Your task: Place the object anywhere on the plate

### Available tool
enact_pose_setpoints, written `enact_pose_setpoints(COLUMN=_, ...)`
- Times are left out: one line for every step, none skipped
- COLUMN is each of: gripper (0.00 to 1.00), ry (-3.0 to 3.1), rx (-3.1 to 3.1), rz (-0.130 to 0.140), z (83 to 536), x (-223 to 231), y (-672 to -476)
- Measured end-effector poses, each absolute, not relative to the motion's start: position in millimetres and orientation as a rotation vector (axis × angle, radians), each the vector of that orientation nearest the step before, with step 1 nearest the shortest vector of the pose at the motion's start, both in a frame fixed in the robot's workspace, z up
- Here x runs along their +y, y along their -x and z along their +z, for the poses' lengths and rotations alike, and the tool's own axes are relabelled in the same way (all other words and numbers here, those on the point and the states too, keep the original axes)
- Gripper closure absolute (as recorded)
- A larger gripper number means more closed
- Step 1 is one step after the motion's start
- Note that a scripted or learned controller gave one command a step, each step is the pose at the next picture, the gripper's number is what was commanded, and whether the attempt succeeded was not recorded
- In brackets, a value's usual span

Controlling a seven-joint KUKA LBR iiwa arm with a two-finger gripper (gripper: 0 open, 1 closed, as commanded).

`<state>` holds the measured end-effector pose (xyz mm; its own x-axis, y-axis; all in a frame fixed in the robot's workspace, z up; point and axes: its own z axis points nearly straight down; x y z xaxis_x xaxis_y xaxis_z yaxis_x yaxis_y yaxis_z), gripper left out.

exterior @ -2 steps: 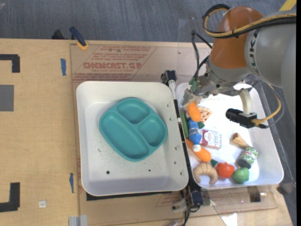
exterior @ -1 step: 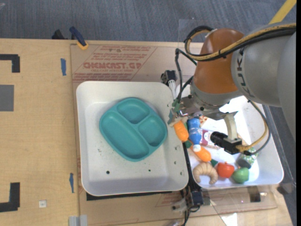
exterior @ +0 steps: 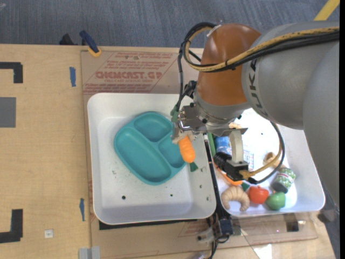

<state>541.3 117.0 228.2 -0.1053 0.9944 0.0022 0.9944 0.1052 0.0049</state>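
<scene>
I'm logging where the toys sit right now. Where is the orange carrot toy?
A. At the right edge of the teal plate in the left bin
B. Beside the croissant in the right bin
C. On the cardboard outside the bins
A: the carrot hangs below the gripper at the right edge of the teal plate, in the left bin.

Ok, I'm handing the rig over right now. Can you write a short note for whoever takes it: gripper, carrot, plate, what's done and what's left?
Gripper: over the right rim of the teal three-compartment plastic plate in the left white bin; the grip itself can't be read from this view.
Small orange toy carrot: just below the gripper, at the plate's right edge, apparently hanging from it rather than lying flat.
Done: carrot brought to the plate.
Left: set it down on the plate, release, withdraw.
Right white bin: toy croissant, tomato, lime.
</scene>
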Motion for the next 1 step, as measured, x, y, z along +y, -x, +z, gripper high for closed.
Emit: enact_pose_setpoints(gripper=0.0, ry=-2.104, rx=2.33, rz=0.002, z=227.0, x=114.2, y=-541.3)
